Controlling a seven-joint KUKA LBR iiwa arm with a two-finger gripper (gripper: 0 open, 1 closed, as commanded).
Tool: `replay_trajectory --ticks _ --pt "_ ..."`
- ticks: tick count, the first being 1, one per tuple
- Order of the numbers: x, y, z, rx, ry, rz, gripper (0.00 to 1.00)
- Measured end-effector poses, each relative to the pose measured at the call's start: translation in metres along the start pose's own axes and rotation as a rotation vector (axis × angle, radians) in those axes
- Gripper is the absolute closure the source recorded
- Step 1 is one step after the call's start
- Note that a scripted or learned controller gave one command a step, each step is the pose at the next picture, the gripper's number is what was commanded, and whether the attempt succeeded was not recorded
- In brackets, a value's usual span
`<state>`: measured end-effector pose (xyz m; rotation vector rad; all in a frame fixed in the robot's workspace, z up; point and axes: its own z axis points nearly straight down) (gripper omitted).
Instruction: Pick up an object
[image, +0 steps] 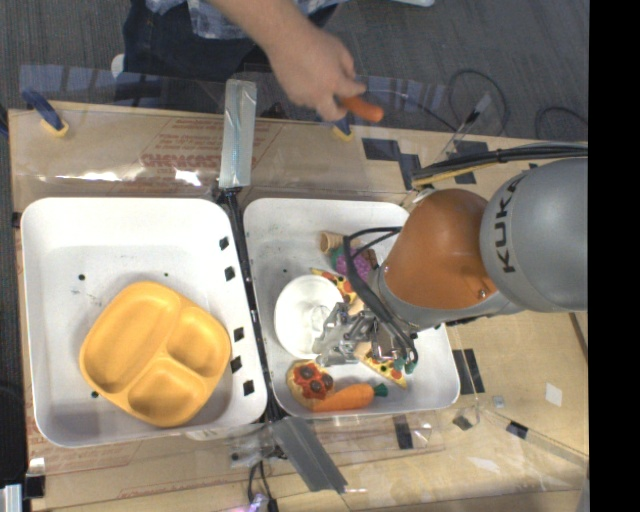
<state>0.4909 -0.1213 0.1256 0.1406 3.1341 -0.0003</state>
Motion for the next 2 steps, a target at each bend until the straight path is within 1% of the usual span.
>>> replay_trajectory --ticks 1,2 --pt "0.011 -0.023 0.005 0.0 0.004 -0.085 1.0" --pt "0.011 0.02 0.027 0.005 -0.013 0.118 1.0"
